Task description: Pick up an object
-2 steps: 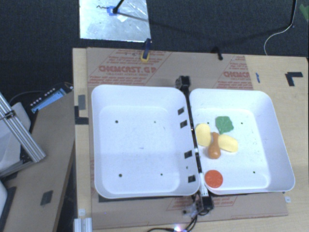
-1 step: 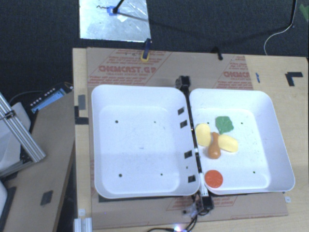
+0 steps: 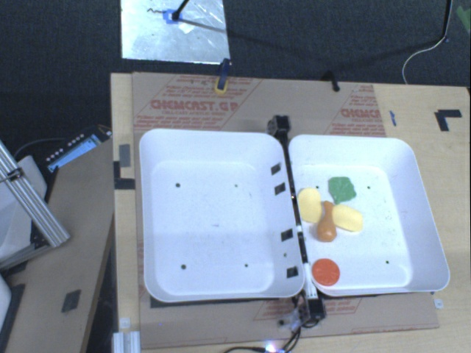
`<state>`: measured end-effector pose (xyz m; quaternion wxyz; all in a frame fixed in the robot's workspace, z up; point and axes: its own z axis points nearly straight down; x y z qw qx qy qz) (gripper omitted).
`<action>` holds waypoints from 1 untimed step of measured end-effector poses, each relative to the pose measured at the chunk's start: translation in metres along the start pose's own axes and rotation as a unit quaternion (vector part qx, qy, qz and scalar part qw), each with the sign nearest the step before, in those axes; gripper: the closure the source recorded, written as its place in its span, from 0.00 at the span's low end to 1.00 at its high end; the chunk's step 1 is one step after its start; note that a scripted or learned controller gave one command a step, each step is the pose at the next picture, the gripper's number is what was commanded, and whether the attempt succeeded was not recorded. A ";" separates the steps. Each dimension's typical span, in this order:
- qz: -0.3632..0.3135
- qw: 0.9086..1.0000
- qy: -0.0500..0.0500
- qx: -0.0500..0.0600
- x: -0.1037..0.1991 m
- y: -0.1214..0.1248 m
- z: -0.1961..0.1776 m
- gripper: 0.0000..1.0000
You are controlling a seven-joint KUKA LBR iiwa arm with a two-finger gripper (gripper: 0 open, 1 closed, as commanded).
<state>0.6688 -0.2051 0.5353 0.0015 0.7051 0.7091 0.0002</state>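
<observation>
The right bin (image 3: 419, 197) holds a small cluster of objects near its left side. A green piece (image 3: 341, 189) lies toward the back. In front of it sit a pale yellow piece (image 3: 310, 205) and a second yellow piece (image 3: 349, 218), with an orange-brown elongated piece (image 3: 327, 223) between them, touching both. A round red-orange disc (image 3: 325, 272) lies apart at the bin's front left corner.
The left bin (image 3: 213, 219) sits beside the right one, joined along a black-clipped divider (image 3: 289, 212). Both rest on a cardboard sheet (image 3: 191, 101). A metal plate (image 3: 173, 19) lies on the dark floor behind. An aluminium frame (image 3: 29, 204) stands at the left.
</observation>
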 end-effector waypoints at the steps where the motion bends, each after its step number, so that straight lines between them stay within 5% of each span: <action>1: 0.000 1.000 0.000 0.000 0.000 0.000 0.000 1.00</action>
